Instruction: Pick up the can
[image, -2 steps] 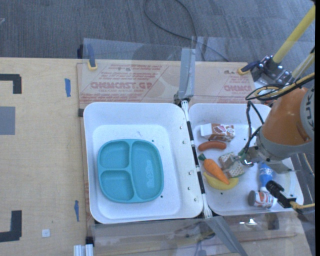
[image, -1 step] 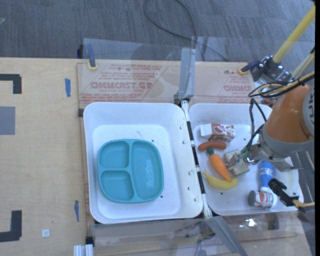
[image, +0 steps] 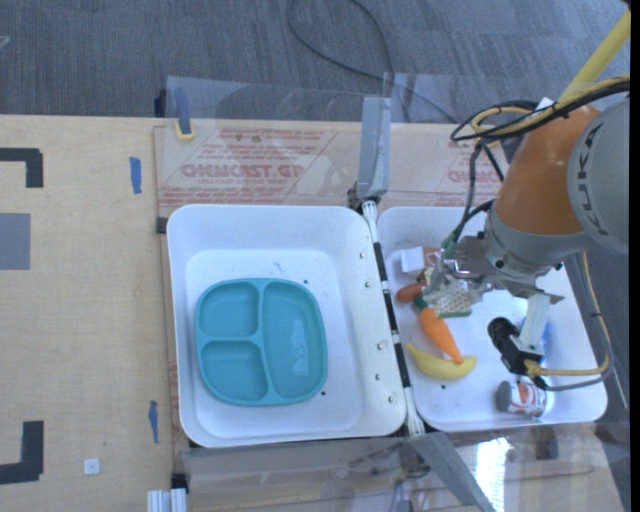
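Note:
The can (image: 522, 398), small with a grey end and a red-and-white label, lies on its side in the front right corner of the right bin (image: 580, 400). My gripper (image: 445, 283) hangs over the middle-left of that bin, well away from the can, up and to its left. Right below the gripper is a small speckled beige-and-green thing (image: 455, 300); whether it is being held I cannot tell.
An orange carrot (image: 440, 335) and a yellow banana (image: 440, 362) lie just in front of the gripper. A reddish-brown piece (image: 408, 293) and a white block (image: 410, 261) sit by the bin's left wall. The left bin (image: 200, 235) holds a teal divided plate (image: 262, 341).

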